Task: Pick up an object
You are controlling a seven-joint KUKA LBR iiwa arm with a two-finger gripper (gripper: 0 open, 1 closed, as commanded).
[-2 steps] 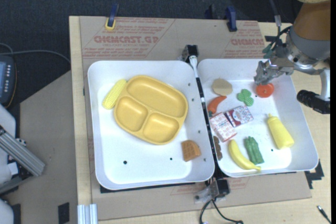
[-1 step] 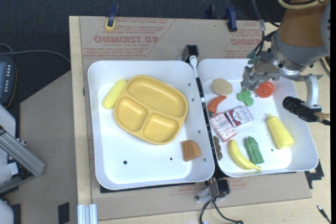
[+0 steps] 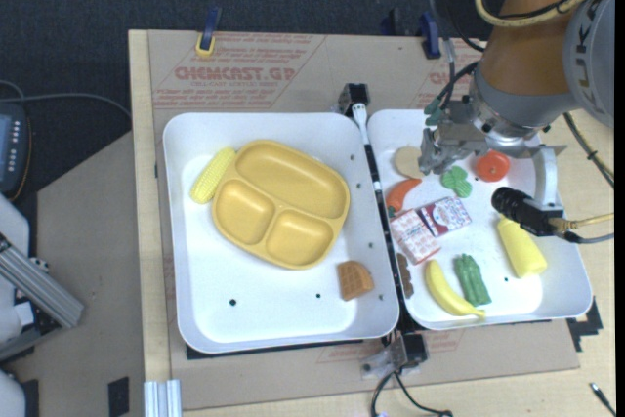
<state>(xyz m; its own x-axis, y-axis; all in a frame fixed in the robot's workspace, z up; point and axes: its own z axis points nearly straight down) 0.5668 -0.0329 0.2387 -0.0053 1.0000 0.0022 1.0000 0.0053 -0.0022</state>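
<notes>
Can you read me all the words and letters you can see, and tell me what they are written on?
"CHEMCAST GP", in red print, on the brown cardboard sheet under the two white bins.
Smaller red lines above and below it: too blurred to read.
More red print at the sheet's far right: too blurred to read.
Big dark letters on the grey robot arm: cut off at the edge, not readable.
Red and white packet: print too small to read.

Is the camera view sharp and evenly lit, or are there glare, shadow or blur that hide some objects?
In the camera view the light is even and soft; the left bin shows no strong glare, and the yellow tray is sharp. The arm's orange band carries a mild highlight. The gripper looks dark and slightly soft, and the arm covers part of the right bin.
</notes>
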